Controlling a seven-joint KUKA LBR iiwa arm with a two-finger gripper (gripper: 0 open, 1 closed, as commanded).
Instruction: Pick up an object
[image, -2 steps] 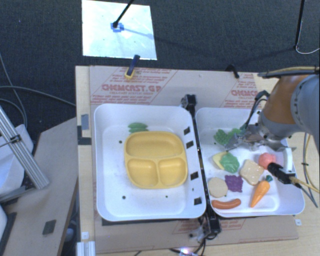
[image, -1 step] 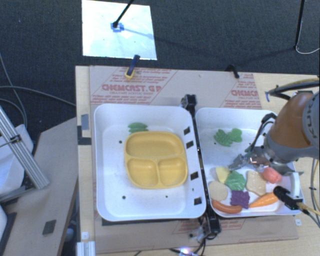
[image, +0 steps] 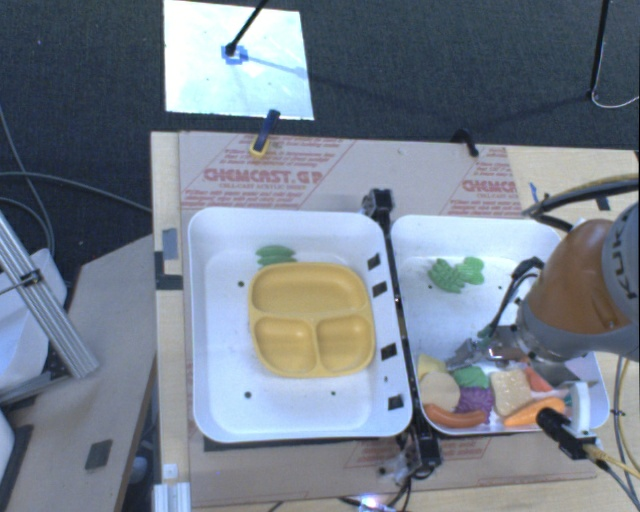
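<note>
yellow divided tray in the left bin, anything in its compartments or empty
Empty. The yellow tray lies flat in the left bin, all three compartments showing bare yellow.

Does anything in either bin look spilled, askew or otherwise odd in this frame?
Nothing looks spilled or damaged. The yellow tray lies flat in the left bin, slightly turned, with a green leaf piece at its far edge. In the right bin, toy food is crowded into the near corner beside the gripper, and one green piece lies apart.
</note>
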